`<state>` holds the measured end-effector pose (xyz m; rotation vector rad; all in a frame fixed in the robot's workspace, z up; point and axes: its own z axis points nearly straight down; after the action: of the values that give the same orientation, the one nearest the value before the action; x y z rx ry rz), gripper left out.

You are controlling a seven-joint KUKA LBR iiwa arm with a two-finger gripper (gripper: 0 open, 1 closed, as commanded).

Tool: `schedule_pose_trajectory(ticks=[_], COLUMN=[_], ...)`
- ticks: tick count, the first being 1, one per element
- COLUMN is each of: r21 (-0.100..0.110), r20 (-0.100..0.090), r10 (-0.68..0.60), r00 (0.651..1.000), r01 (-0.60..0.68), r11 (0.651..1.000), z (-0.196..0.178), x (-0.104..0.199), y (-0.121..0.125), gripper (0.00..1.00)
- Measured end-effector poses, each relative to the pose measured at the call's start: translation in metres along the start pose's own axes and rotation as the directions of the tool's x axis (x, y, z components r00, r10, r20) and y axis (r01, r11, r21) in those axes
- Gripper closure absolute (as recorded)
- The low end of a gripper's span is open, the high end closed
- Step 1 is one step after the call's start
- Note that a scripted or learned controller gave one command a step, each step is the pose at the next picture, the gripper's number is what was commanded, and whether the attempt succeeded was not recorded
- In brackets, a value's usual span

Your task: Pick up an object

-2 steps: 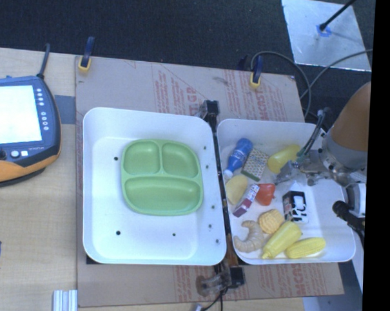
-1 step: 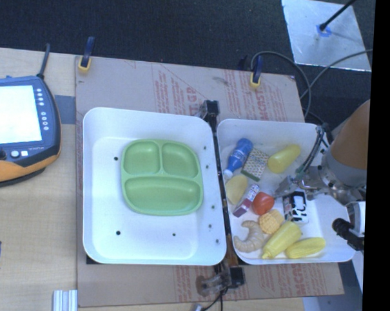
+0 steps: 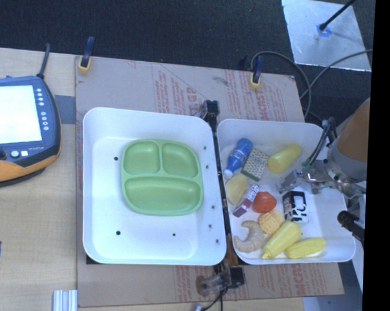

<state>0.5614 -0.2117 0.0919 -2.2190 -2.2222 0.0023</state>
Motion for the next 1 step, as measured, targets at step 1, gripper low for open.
schedule_pose_trajectory(ticks=[1], r21=[0.0], r20=[0.0], r10=[0.0], r00=[1.0], r01=[0.0], r11=[1.0], z=[-0.0104], x=[-0.0005], y=[0.0002], gripper=[1.0])
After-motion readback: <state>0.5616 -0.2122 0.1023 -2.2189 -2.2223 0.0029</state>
